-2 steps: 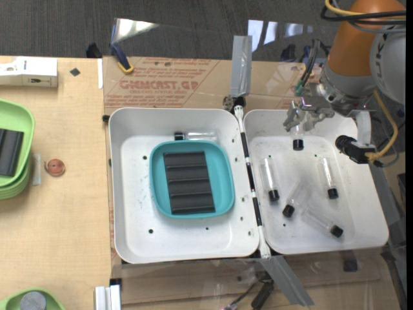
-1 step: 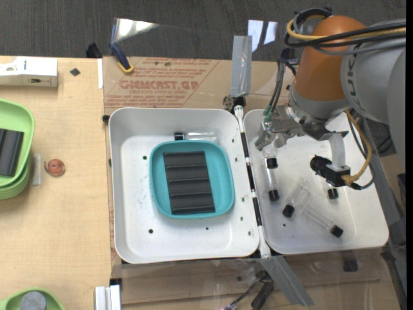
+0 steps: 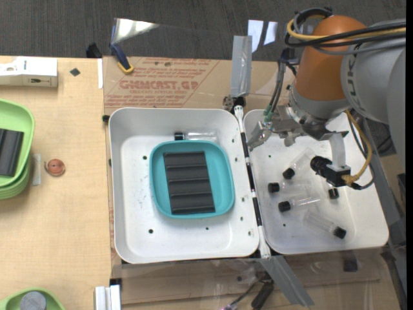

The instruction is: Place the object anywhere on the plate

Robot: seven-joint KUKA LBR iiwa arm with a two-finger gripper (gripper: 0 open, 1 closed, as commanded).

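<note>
Claw (image 3: 298, 133): at the upper part of the right bin, under the arm's orange band, mostly hidden by the wrist; whether it is wide or narrow I cannot tell, and nothing is seen between its parts.
Right bin (image 3: 361, 234): lower right of the frame; it bears several clear vials with black caps.
Nearest vial (image 3: 326, 226): lower right of the right bin, lying on its side, well apart from the claw.
Middle vials (image 3: 297, 202): centre of the right bin, lying flat, below the claw and apart from it.
Upper vial (image 3: 288, 171): just below the claw, near it; contact cannot be told.
Left bin (image 3: 129, 192): centre of the frame, touching the right bin along one side.
Plate (image 3: 222, 173): teal, in the middle of the left bin, with a dark ribbed insert (image 3: 188, 183) on it.
Stray vial (image 3: 192, 135): at the far rim of the left bin, just beyond the plate.
Arm (image 3: 361, 57): upper right of the frame.
Worktop (image 3: 58, 237): pale wood, left of the bins.
</note>
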